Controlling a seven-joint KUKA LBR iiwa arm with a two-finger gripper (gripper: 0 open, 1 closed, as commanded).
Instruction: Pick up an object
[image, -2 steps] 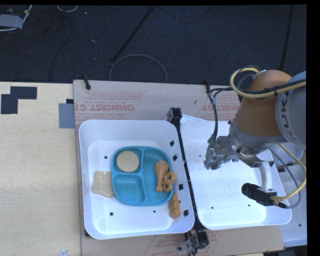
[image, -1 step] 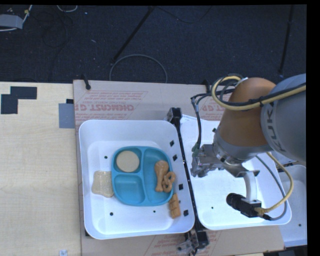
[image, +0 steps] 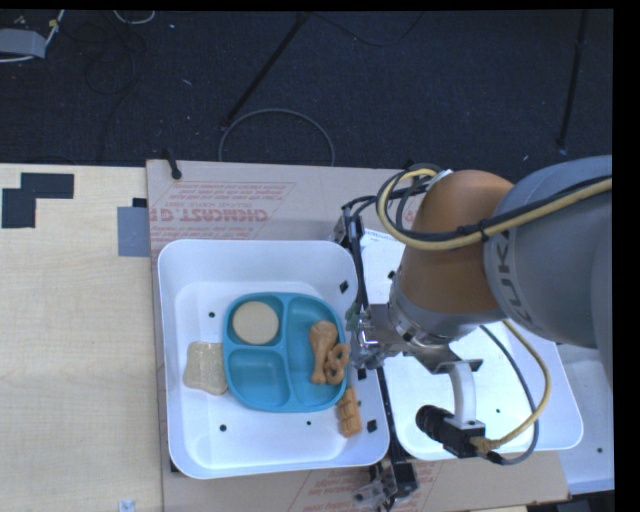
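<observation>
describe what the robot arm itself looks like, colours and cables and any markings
The arm is thick and grey with a rounded orange band above the wrist. Yellow and black cables loop over it, and dark lettering runs down the grey shell.

It looked like a robotics lab: an industrial arm (image: 520, 260) over a plywood counter (image: 70, 340), cables (image: 275, 135) trailing across dark carpet (image: 400, 80).
</observation>
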